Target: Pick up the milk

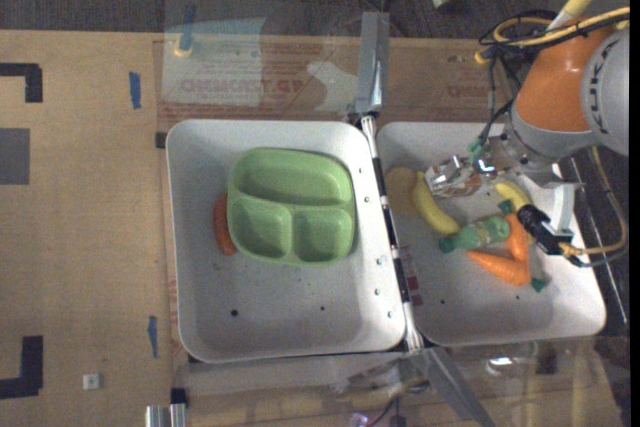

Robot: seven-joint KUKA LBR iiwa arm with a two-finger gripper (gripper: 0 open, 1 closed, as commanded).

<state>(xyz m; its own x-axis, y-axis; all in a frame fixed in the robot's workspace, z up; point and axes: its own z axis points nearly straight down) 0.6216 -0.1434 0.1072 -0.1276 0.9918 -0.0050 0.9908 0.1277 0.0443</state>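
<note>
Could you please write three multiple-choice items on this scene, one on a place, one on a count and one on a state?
1. Where does the green divided tray lie?
A. left bin
B. right bin
C. on the floor

2. How many compartments does the tray have?
A. two
B. three
C. five

3. How does the banana stand to the tray?
A. inside it
B. under it
C. apart, in the other bin

Answers: 1 A, it sits in the left bin. 2 B, one long section above two smaller ones. 3 C, it lies in the right bin, beyond the divider.
</note>
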